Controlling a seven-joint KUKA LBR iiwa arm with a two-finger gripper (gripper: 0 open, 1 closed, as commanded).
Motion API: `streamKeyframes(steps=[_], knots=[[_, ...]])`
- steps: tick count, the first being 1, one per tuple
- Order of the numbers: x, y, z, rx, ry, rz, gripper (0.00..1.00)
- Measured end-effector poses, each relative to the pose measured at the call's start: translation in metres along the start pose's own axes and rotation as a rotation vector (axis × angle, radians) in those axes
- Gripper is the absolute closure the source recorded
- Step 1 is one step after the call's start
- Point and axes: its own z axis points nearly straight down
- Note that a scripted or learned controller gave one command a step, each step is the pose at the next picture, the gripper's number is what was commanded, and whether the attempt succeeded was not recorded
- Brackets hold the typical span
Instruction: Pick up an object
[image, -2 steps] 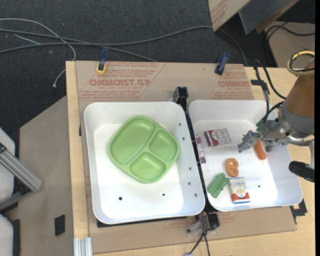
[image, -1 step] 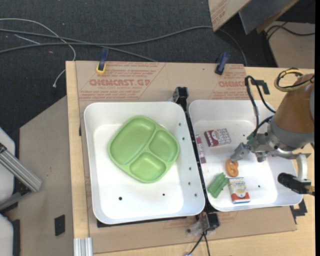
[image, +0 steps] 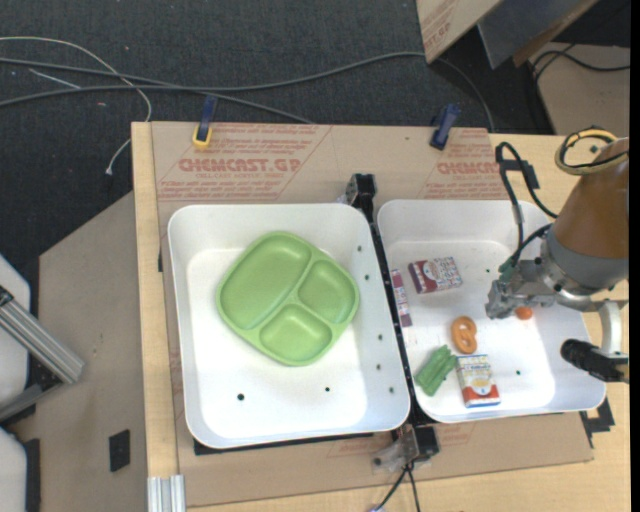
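Nearest the lens, a small carton (image: 478, 381) lies in the right bin (image: 440, 214) beside an orange ring (image: 463, 333), candidates within reach, while the hand (image: 508, 303) hovers, grip unreadable.

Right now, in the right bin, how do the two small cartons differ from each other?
The upper carton is white with dark maroon print; the lower carton has red and blue on it. The upper carton lies with its long side across the bin, near the divider; the lower carton lies lengthwise toward the front edge, beside the green piece. Both are small boxes lying flat, apart from the gripper.
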Motion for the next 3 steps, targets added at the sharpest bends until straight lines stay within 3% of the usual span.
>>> streamKeyframes(steps=[3], knots=[[-0.006,0.019,-0.171,-0.006,-0.003,-0.002,1.00]])
